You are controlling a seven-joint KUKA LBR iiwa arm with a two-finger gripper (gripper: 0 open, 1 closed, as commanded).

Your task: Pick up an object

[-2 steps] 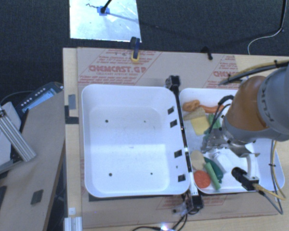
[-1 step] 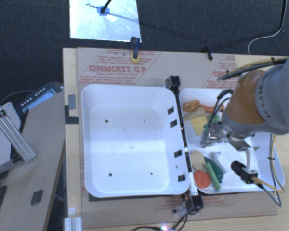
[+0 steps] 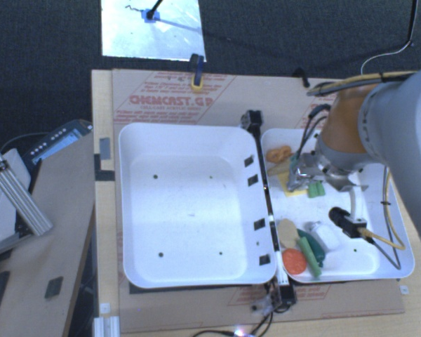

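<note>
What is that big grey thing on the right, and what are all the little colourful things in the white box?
The big grey thing is a robot arm, with an orange band near its wrist. At its end is a gripper, a sort of metal hand with two fingers for picking things up. The picture comes from one camera fixed above the bench, looking down at a slant, and the arm reaches in from the right.

On the bench are two shallow white bins side by side. The left bin has little dark dots on its floor. The right bin holds the small things: an orange piece near the top, something yellow just under the gripper, a green object and a red round object near the bottom.

The gripper hangs low over the yellow thing. I cannot tell from here whether it is holding anything.
</note>
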